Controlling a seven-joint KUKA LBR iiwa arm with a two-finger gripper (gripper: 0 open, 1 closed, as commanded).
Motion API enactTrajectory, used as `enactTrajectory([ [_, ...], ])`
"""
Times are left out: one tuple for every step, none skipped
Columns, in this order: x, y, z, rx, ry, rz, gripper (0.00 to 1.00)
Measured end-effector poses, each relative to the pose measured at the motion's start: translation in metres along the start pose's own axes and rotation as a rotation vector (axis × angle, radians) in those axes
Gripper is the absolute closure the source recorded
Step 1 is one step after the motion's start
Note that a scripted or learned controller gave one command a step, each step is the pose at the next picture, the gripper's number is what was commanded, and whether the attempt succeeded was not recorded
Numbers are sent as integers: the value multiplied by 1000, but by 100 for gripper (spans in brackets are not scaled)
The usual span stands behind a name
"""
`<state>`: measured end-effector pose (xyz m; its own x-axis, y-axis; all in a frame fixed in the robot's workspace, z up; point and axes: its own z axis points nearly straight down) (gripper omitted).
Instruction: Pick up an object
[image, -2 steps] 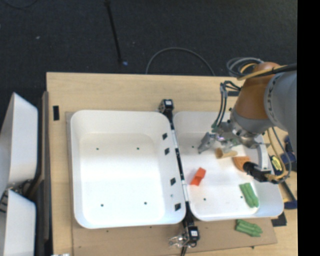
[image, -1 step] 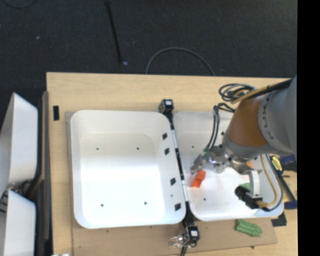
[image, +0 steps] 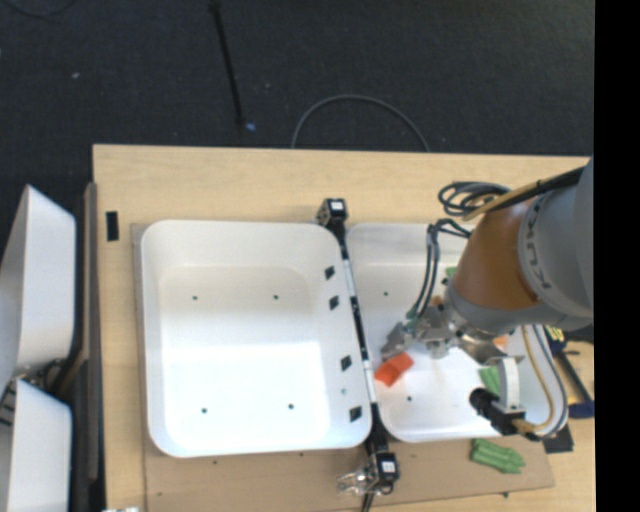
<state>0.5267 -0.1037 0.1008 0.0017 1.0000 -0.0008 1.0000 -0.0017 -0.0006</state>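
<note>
The grey arm with the orange band reaches in from the right of the frame and hangs low over the right shallow white plastic bin (image: 400, 260). Its two-finger gripper (image: 412, 338) sits near the bin's left wall, but whether it is apart or together I cannot tell, because the wrist covers it.

A small orange block-shaped object (image: 393, 370) lies on the bin floor at lower centre of the frame, just below the gripper and close to the divider between both bins. I cannot see if they touch.

The block looks light and stiff, probably plastic, so it may slide on the smooth floor. I judge the best hold is across its short sides. A green ribbed piece (image: 497, 457) lies outside on the wooden bench (image: 250, 165).
</note>
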Motion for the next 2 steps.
enactTrajectory([
  [-1,2,-11,-5,1,8,100],
  [-1,2,-10,-6,1,7,0],
])
